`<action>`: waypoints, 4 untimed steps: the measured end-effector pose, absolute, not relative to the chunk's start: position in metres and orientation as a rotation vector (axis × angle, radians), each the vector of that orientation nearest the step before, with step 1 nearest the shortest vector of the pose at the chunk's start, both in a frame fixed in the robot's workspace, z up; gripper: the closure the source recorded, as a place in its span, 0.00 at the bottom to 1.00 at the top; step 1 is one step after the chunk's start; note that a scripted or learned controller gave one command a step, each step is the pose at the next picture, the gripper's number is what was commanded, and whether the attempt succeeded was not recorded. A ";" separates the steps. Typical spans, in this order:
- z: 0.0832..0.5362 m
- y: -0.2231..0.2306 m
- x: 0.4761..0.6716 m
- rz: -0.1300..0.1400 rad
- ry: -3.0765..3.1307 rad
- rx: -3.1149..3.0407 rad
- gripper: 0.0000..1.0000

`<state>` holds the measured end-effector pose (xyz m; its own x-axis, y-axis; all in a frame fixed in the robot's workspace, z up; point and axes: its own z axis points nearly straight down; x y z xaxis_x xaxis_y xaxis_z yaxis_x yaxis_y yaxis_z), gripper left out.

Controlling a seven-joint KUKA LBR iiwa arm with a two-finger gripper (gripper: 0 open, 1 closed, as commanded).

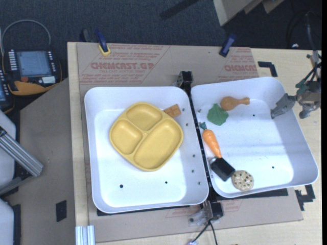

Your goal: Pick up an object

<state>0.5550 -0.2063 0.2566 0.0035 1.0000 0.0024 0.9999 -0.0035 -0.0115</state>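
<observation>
Two shallow white plastic bins sit side by side on a cardboard-covered bench.

The left bin [102, 177] holds a yellow three-compartment plastic plate [146, 136], set toward the far half of the bin. A small brown block [172, 110] lies touching the plate's far right edge.

The right bin [286, 157] holds five items, all in its left half:
- A tan toy chicken drumstick [234, 102] near the far wall.
- A green leafy toy vegetable [217, 115] just beside the drumstick, on its near left side.
- An orange toy carrot [211, 141] with a green top, lying along the left wall.
- A black rectangular block [222, 169] nearer than the carrot, close to its tip.
- A round speckled toy cookie [242, 179] touching the block's near right corner.

The gripper [291, 106] is at the right bin's far right edge, over the rim. Its two grey fingers are spread apart with nothing between them. It is well apart from all five items.
</observation>
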 end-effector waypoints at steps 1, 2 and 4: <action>0.263 -0.206 0.557 0.001 -2.222 -2.222 0.00; 0.205 -0.205 0.548 0.004 -2.216 -2.218 0.00; 0.104 -0.201 0.543 0.004 -2.221 -2.221 0.00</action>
<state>0.5425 -0.2009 0.1043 -0.0003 1.0000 -0.0015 1.0000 0.0003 -0.0024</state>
